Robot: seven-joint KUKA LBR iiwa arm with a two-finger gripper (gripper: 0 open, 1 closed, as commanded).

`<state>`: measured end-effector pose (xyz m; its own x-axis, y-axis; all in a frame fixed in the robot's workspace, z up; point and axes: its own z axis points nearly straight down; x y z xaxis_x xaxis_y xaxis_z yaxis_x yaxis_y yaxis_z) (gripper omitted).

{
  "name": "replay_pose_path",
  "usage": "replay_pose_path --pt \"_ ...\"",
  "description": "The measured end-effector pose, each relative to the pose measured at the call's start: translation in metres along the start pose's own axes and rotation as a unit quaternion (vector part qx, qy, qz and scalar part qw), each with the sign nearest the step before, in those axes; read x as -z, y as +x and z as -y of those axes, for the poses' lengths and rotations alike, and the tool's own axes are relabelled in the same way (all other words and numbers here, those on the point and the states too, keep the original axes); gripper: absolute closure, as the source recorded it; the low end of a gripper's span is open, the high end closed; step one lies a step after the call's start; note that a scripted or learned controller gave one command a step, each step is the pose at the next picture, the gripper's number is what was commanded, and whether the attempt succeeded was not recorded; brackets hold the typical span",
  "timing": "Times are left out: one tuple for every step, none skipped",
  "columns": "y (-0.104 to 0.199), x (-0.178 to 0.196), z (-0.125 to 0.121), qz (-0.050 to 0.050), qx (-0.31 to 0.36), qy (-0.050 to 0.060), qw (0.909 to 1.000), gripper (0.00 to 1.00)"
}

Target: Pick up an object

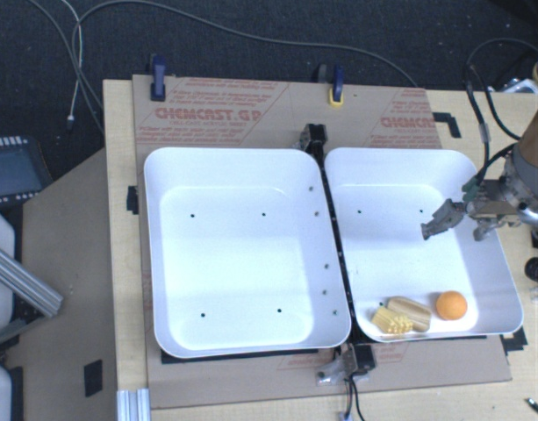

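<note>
In the right bin, three small objects lie along the near edge. An orange ball sits near the front right corner. To its left is a tan bun-shaped piece, with a yellow corn cob touching it. My gripper hangs over the bin's right half, well behind these objects. It is open, and nothing is between its fingers.
The left bin sits beside the right one, with a black clamp at the back of the seam. Cables run down to the arm at the right edge. Blue clips hold the backing board.
</note>
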<state>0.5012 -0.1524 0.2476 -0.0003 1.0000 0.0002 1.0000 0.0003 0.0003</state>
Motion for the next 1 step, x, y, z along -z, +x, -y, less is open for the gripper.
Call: replay_pose_path --pt "-0.0046 -0.0751 0.0101 0.0 -0.03 0.003 0.9995 0.0"
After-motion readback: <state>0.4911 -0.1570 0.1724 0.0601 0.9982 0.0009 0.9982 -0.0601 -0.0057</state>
